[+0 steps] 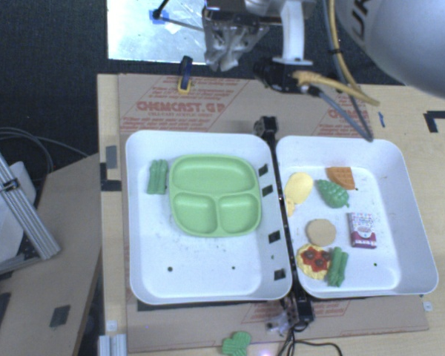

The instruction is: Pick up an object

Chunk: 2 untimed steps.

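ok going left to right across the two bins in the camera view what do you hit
green bean piece → green divided plate → yellow piece → red and white packet

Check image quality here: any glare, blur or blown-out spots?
Camera view: the arm at upper right is soft, close to the lens and bright; the shiny panel behind the bench glares nearly white; the gripper is slightly blurred; both bins are evenly lit with faint shadows, and the green tray and toy foods read clearly.
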### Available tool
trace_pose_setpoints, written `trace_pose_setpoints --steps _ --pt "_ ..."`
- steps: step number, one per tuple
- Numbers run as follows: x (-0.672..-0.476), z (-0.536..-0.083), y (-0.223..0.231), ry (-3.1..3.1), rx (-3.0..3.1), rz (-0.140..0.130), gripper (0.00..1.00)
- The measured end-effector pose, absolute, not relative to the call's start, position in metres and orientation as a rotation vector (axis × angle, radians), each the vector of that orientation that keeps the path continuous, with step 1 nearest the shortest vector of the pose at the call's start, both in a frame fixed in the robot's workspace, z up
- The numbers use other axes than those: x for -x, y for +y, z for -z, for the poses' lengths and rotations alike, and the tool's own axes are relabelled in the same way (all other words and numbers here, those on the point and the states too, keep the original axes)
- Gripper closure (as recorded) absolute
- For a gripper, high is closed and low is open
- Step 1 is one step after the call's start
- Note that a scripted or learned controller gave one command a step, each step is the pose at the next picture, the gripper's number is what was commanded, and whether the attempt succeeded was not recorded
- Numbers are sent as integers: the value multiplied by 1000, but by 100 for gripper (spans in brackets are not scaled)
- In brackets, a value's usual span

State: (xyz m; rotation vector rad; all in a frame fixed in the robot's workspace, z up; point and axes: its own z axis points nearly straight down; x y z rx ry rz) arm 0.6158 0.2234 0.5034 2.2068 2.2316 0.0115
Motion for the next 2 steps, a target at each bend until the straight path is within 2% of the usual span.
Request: trace_pose_setpoints --steps 2 --pt "-616 -526 224 2238 -2197 -17 100"
